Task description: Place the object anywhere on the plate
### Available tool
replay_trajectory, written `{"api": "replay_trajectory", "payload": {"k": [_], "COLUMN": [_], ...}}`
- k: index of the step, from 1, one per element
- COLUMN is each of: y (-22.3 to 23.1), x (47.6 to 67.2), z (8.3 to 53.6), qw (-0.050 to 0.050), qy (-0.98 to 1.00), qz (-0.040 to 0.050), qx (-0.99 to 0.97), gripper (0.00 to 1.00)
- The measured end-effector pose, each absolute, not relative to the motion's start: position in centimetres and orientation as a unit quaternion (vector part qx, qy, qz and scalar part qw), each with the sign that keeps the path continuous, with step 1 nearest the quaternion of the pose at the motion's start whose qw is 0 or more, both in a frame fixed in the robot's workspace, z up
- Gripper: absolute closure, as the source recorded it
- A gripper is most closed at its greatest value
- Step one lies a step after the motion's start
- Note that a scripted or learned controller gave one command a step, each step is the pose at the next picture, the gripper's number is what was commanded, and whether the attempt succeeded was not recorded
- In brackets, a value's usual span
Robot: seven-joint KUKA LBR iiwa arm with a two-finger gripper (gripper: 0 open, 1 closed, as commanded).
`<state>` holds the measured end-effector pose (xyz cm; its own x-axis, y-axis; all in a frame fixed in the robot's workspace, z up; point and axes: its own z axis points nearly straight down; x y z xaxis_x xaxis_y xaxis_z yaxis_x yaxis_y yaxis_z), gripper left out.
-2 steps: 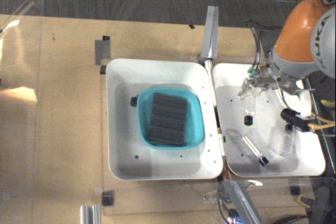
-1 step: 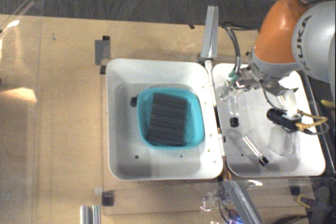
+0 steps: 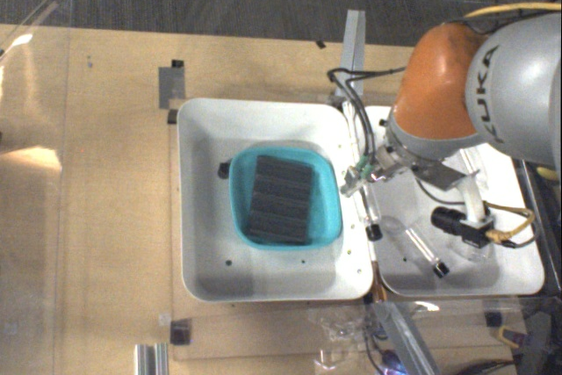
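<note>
The dark ridged object (image 3: 281, 197) is seen lying flat on the turquoise plate (image 3: 328, 215), to the left of the gripper (image 3: 372, 228), so the task looks done; the gripper's grasp cannot be judged

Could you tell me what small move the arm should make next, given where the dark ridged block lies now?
Probably just lift clear and retreat right. The dark ridged rectangular block already lies flat inside the turquoise square plate in the left white bin, while the gripper sits over the divide between bins, apart from the block.
</note>
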<state>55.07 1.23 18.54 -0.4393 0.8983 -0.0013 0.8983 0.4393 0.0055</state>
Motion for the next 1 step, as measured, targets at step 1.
{"api": "replay_trajectory", "payload": {"k": [1], "y": [1.19], "x": [55.07], "z": [18.55], "qw": [0.002], "qy": [0.848], "qz": [0.0019], "qx": [0.53], "gripper": [0.0]}}
